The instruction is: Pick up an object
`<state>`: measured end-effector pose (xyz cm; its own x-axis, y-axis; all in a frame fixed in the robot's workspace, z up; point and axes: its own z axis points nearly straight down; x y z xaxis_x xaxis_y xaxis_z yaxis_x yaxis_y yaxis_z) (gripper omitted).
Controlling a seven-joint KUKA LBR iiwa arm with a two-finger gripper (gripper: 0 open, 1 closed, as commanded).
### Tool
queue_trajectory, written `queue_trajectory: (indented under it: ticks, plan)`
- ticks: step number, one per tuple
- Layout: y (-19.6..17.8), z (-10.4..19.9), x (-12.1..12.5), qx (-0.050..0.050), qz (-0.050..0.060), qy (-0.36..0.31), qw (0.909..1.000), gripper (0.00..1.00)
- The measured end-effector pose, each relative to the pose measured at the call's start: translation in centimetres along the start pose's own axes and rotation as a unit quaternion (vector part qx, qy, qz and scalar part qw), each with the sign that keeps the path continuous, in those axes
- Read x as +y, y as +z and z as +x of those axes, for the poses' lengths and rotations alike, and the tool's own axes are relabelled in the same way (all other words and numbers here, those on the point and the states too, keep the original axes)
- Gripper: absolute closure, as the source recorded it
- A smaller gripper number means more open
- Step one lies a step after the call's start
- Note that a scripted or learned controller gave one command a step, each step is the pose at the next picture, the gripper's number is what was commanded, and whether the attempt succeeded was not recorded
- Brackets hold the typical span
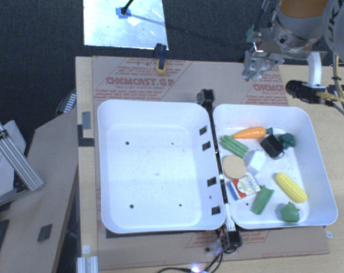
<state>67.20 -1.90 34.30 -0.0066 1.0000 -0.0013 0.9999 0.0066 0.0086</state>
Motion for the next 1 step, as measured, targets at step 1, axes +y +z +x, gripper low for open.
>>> queue_trajectory:
  ticks: [1]
  plan:
    - [-16.55, -0.19, -0.21, 0.0, -0.007, 0.0, 1.0, 1.0]
